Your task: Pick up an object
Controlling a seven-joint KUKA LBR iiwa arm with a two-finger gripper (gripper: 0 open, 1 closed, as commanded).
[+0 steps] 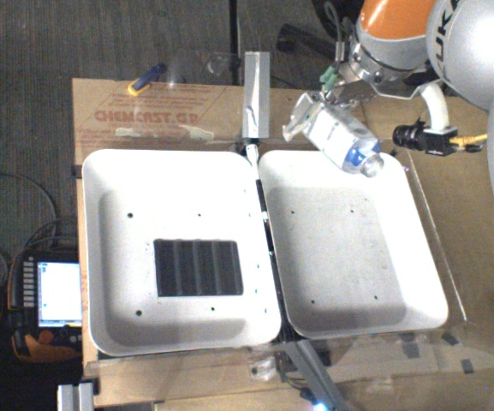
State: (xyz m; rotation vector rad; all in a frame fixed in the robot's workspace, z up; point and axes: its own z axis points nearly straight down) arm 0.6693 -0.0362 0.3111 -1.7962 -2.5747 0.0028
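A clear plastic bottle (342, 142) with a white label and a blue end hangs tilted above the far edge of the right bin (358, 255). My gripper (336, 101) comes down from the upper right and is shut on the bottle's upper part. The bottle's blue end points down to the right. In the left bin (110, 229) a dark ribbed rectangular block (198, 267) lies flat near the middle.
A metal bar (256, 97) stands behind the seam between the bins. Cardboard (161, 114) lies behind the left bin with a small blue and yellow object (146, 78) on it. A handheld screen (56, 291) sits left of the bench.
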